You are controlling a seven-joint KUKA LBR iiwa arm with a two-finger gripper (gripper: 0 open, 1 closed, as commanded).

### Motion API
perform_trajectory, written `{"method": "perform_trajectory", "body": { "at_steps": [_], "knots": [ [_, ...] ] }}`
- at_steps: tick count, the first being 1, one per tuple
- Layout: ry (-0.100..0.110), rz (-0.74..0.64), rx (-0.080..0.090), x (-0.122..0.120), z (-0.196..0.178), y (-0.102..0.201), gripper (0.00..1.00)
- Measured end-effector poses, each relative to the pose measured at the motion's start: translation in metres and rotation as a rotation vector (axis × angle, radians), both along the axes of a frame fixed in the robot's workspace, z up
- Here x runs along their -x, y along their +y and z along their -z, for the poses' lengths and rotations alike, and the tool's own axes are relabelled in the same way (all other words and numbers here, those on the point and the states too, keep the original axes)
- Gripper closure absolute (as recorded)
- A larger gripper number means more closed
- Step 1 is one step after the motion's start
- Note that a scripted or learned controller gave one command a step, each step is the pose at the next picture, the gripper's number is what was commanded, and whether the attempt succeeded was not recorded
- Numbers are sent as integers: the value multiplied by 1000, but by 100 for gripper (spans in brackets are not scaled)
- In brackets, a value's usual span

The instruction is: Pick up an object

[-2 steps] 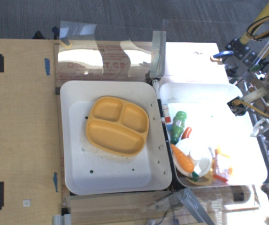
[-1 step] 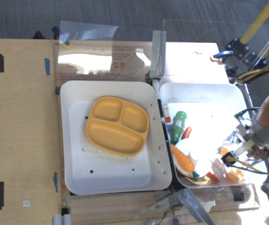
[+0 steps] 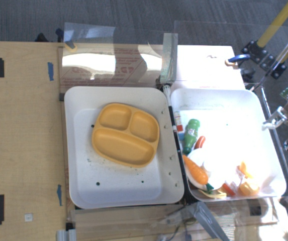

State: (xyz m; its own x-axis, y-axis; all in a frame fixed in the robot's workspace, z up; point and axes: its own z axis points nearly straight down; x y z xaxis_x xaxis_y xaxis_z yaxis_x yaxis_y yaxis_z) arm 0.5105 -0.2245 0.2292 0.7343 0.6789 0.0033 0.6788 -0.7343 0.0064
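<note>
Toys heaped at right bin's [image 3: 264, 134] 6 o'clock wall, bottle [image 3: 190, 135] at 9, within reach; pincer state: cannot tell.

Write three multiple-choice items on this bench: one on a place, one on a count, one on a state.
1. Where is the yellow divided plate?
A. left bin
B. right bin
C. cardboard

2. How many compartments does it have?
A. two
B. three
C. five

3. How does the green bottle sit?
A. lying in the right bin
B. standing on the plate
C. hanging from a clamp

Answers: 1 A, the plate rests on the left bin's floor. 2 B, two small sections above one long one. 3 A, it lies lengthwise near the right bin's left wall, above the carrot.
</note>
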Motion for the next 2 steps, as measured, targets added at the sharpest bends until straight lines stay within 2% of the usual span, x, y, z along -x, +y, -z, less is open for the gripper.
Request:
{"method": "perform_trajectory", "body": {
  "at_steps": [1,2],
  "knots": [
    [2,-348,-17,-16,131,22,0],
    [4,-412,-1,-33,94,31,0]
  ]
}}
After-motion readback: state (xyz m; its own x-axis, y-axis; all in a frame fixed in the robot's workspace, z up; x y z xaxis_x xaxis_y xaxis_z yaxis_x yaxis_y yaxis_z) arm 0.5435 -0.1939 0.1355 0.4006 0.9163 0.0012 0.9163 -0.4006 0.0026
